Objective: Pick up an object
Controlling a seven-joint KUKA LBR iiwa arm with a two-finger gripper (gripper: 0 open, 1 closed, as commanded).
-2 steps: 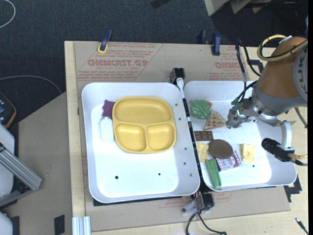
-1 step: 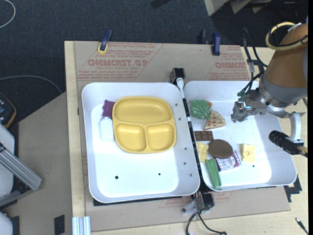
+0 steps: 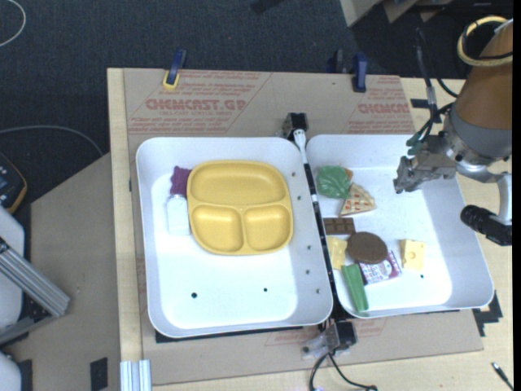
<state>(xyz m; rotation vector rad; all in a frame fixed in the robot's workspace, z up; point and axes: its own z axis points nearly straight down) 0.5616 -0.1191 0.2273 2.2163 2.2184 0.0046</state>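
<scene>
Your tool [image 3: 404,182] hangs over the right bin [image 3: 456,296], grip unreadable; drop squarely onto the cheese wedge [image 3: 413,254], it's isolated.

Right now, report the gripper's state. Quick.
Gripper: above the upper right part of the right bin, nothing visibly held; open or shut cannot be told from this view.

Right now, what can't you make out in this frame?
- Pincer: dark and small, so its opening is unreadable in the camera view.
- Purple item: partly hidden by the yellow tray.
- Arm: cut off by the right edge.
- Green stick: partly under the brown disc.
</scene>
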